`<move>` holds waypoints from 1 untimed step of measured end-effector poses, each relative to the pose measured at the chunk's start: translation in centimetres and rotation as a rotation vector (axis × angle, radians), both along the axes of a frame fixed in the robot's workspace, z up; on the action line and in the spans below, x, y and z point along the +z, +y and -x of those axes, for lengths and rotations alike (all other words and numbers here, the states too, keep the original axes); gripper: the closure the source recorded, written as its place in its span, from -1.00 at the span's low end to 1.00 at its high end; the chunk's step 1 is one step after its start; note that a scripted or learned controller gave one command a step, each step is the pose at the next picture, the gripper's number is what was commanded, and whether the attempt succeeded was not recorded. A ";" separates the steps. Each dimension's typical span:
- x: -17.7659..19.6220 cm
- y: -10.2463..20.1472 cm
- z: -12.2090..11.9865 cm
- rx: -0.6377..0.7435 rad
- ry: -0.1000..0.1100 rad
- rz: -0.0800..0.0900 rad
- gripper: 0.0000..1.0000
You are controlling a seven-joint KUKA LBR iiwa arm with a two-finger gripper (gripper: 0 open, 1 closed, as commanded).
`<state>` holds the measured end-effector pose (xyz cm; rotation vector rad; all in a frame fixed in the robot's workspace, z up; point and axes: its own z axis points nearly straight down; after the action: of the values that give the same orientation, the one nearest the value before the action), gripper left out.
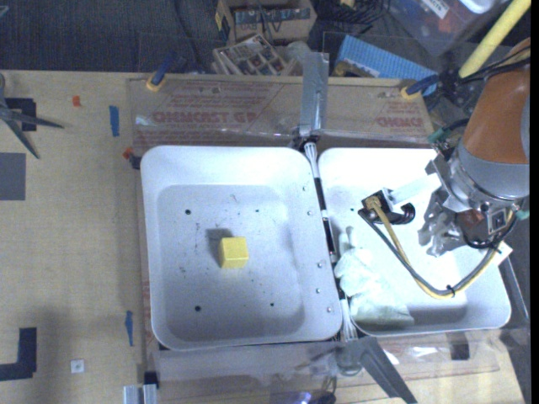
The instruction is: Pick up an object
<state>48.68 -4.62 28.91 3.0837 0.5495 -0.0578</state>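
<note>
Yellow block (234,252) lying alone near the middle of the left bin (168,175), well apart from the gripper (440,236) hanging over the right bin (370,168). Grey arm (497,150) cut off at the frame's right edge, its fingers lost against the bright bin floor and a looping yellow cable (404,263), so cannot tell how the jaws stand. Crumpled white cloth (360,276) bunched along the right bin's near-left wall, its shape blurred.
</note>
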 end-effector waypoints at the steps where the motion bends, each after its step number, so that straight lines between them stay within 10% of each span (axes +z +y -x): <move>1: 0.7 0.0 -0.1 0.001 0.004 0.003 1.00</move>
<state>48.81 -4.62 29.65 3.0812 0.5500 -0.0642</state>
